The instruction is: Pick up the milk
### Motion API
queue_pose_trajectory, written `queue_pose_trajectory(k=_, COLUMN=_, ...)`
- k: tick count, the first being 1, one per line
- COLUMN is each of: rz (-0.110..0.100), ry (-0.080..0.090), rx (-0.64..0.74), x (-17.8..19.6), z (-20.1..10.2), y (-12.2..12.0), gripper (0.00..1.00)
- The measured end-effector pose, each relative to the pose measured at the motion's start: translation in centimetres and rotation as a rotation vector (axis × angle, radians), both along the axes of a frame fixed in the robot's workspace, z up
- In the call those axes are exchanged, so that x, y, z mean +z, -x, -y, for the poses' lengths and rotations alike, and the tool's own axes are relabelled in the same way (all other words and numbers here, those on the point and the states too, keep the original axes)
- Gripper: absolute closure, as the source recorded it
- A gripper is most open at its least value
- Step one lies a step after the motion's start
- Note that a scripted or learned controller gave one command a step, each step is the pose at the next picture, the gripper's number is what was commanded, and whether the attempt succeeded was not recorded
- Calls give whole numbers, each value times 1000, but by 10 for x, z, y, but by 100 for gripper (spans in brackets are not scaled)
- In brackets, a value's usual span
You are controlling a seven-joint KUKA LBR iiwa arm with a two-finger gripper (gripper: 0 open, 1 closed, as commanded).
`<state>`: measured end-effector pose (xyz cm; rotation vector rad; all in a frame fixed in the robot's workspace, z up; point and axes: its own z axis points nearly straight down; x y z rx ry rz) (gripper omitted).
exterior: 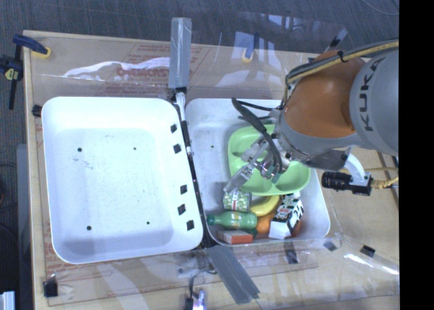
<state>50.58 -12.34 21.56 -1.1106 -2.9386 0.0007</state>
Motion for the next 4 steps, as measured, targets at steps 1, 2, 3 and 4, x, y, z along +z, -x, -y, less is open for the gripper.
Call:
queue_pose_trajectory(k=1, rz=2, ry=2, rx=124, x=58, z=55, y=28, gripper=0)
queue_pose_trajectory(k=2, rz=0, ry=0, rx=139, x=68, z=61, y=-18, gripper=0)
queue_pose_trajectory(k=3, rz=2, ry=2, rx=165, x=185, z=81, y=-30, gripper=0)
queue_pose_trajectory(k=4, rz=1, ry=1, rx=254, x=123, z=20, y=22, gripper=0)
